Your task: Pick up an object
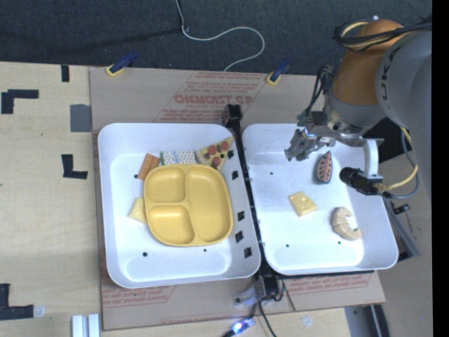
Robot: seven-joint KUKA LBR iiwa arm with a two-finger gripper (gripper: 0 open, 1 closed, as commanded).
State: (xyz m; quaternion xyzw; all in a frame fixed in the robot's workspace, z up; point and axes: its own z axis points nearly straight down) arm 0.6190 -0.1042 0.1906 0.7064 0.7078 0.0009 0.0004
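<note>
My gripper [300, 148] hangs over the upper middle of the right bin [277, 248], its dark fingers pointing down and left. Just to its right lies a reddish strawberry-like piece [323, 167] on the bin floor. A yellow cheese wedge [302, 203] sits lower, near the bin's centre, and a tan croissant-like piece [344, 223] rests to the lower right. Nothing shows between the fingers.
The left bin [112, 258] carries a yellow divided plate [188, 204] with several small food pieces tucked around its upper and left sides, including a pizza slice [216, 152]. A black divider [242, 188] runs between the bins. The arm's orange band [361, 62] looms at upper right.
</note>
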